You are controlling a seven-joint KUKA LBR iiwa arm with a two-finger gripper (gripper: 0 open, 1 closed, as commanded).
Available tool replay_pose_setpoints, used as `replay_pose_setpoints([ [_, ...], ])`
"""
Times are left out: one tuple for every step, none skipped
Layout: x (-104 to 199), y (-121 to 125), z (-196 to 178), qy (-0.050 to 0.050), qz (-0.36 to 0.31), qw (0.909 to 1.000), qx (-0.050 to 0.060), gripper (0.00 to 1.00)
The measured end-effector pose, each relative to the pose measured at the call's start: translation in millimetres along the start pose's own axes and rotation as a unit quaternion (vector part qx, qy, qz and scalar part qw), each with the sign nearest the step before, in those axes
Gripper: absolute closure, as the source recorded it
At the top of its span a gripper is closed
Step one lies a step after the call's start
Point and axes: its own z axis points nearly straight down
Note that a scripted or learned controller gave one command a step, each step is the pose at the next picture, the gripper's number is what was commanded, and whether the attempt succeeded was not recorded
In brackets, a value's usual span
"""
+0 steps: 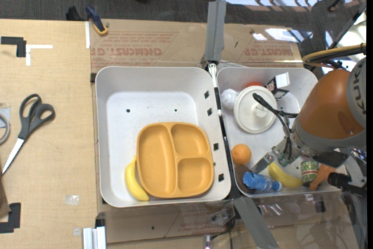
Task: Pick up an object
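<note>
The banana [284,176] lies in the right bin [303,74], near its front wall, just beside the blue object [259,182] and below the orange [240,154]. You can expect it light, probably a stiff plastic toy with a smooth, curved skin, so it may slip; take it across the thick middle, fingers square to its length. The gripper [274,159] sits just above its left end, beside the orange; whether the fingers are open or closed you cannot tell from here. Behind it stands a white lidded pot [254,110]. The left bin [152,81] holds a yellow divided tray [175,159].
</note>
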Motion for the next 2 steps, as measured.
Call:
replay_pose_setpoints([
  [-1,1,-9,-0.001,-0.001,1.0000,-0.001,1.00],
  [5,12,-2,-0.001,0.064,0.9979,-0.001,1.00],
])
